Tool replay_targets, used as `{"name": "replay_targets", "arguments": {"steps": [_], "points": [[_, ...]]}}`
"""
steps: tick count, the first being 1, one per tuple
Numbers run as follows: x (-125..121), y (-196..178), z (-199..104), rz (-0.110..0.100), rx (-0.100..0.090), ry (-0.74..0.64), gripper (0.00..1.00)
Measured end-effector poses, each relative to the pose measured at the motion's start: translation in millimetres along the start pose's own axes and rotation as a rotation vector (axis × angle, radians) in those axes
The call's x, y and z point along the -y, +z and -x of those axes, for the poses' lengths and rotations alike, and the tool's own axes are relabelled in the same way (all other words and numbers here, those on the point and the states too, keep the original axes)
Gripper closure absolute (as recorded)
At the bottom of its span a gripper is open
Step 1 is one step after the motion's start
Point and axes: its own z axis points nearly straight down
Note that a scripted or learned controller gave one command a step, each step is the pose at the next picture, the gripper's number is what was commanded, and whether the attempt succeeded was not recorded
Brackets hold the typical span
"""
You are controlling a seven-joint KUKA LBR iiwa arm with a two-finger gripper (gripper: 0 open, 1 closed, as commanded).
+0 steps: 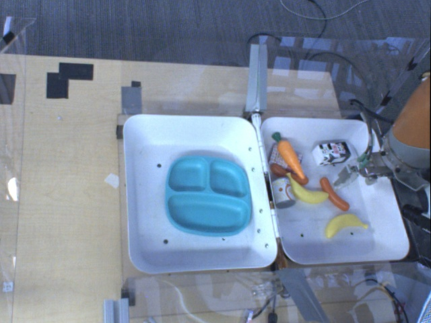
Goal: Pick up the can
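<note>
White plastic bins sit side by side on the counter (74, 180), and the clutter is all in the right bin (384, 247), which is the one within my reach from the right. The can (282, 192) lies on its side tight against that bin's left wall, the side farthest from me. A carrot (290, 159) slants just above it, resting over a small packet, and a yellow banana (309, 194) lies against the can's right side. So my target is hemmed in, with the wall on one side and fruit on the other, and I judge it an awkward grab.

A sausage (335, 194) lies to the right of that banana, a second banana (346, 225) nearer the front, and a small black-and-white carton (333, 152) toward the back. The left bin (145, 147) carries a blue divided plate (208, 196).

My jaws (359, 170) hang over the right part of the right bin, near the carton and the sausage, well apart from the can. I cannot tell how far they are spread at this size, and I see nothing between them.
</note>
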Motion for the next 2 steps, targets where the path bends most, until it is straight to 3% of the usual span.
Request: {"name": "replay_targets", "arguments": {"steps": [1, 2], "points": [[-76, 47, -21, 0.009, 0.003, -0.016, 0.0], [-106, 50, -8, -0.065, -0.033, 0.178, 0.0]]}}
